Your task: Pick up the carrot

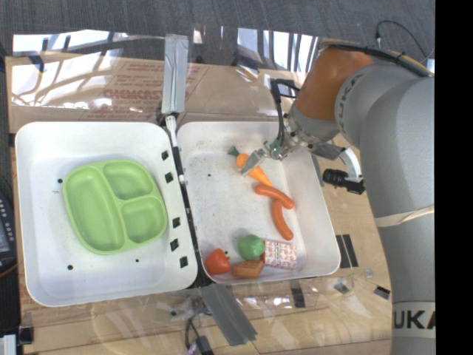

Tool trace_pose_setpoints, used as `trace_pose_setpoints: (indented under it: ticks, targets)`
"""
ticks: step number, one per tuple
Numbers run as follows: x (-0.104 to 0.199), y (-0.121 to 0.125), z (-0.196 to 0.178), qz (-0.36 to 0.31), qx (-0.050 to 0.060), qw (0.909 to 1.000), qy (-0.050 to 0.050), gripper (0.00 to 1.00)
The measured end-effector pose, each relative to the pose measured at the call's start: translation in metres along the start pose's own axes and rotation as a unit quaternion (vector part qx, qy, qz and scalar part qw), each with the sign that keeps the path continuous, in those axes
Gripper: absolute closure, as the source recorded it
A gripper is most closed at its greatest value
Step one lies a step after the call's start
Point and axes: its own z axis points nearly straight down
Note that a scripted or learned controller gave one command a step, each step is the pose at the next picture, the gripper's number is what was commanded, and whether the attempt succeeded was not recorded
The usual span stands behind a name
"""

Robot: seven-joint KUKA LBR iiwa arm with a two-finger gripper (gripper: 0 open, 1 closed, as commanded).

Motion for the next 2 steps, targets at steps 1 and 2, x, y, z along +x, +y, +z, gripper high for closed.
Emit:
trace_pose_setpoints:
  ticks: [1, 2]
  targets:
    - [0.000, 0.002, -0.007, -0.003, 0.001, 1.0000, 0.001, 1.00]
    - [0.071, 0.040, -0.108, 0.128, -0.001, 0.9918, -0.001, 1.00]
